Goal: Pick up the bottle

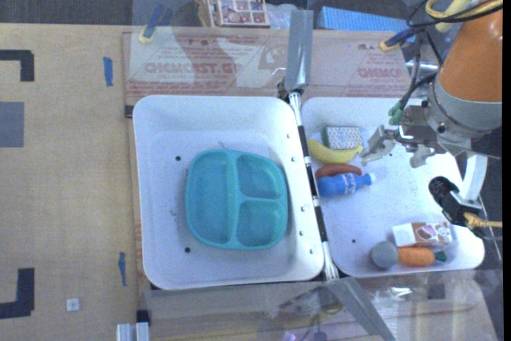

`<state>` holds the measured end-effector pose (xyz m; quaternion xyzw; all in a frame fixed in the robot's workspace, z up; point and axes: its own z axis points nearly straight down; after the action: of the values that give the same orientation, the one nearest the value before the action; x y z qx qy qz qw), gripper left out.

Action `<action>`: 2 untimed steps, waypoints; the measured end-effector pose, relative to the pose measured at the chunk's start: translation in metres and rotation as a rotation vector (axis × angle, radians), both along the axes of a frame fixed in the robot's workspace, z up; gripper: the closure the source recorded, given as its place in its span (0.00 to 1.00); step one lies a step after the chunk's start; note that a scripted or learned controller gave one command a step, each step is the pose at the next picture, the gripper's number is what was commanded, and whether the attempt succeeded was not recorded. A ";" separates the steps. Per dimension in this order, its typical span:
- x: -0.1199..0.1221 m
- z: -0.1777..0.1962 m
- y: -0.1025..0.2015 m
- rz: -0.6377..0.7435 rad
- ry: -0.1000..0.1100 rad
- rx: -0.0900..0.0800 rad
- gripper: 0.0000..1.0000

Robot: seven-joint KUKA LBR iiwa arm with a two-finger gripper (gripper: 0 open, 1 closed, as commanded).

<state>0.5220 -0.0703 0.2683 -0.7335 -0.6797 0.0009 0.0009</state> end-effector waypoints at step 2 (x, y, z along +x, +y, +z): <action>0.021 -0.033 -0.012 0.375 -0.003 0.000 0.00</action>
<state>0.5430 -0.0823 0.2353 -0.5938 -0.8046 -0.0001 -0.0002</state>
